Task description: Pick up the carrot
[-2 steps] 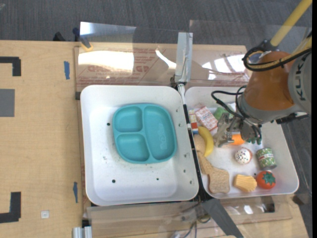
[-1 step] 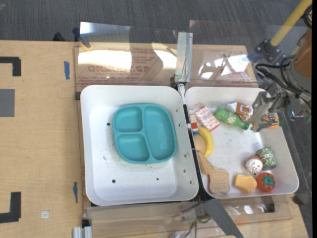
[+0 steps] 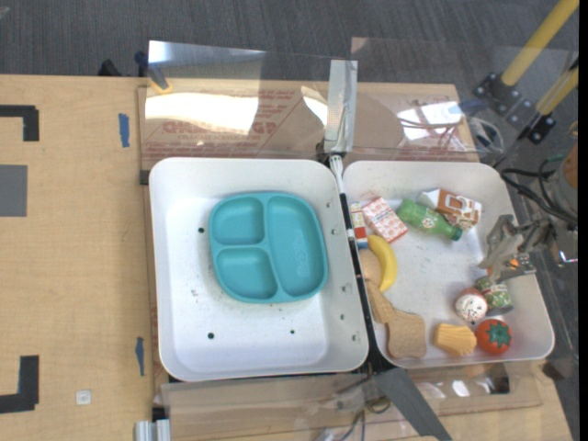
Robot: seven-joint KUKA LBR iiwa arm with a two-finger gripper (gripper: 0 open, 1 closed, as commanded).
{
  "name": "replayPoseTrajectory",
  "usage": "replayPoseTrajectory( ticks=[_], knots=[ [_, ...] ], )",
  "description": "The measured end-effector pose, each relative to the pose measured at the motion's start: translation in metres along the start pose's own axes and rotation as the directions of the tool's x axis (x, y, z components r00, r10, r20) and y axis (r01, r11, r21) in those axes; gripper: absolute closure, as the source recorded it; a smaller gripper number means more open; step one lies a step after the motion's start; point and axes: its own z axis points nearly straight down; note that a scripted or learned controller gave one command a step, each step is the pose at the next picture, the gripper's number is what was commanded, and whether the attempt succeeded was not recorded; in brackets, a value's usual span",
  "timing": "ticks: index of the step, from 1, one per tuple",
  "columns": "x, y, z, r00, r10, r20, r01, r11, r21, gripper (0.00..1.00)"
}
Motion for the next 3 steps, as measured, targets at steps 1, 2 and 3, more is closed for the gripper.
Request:
replayPoseTrajectory(
  ticks=[1, 2, 3],
  knots=[
    [0.002, -0.021, -0.055, 0.973, -0.233, 0.011, 0.233, 0.973, 0.008, 1.00],
    [0.006, -0.029, -0.059, 0.925, -0.380, 0.009, 0.380, 0.925, 0.009, 1.00],
    [0.014, 0.048, 0.017, 0.795, -0.606, 0.004, 0.606, 0.795, 0.002, 1.00]
  ],
)
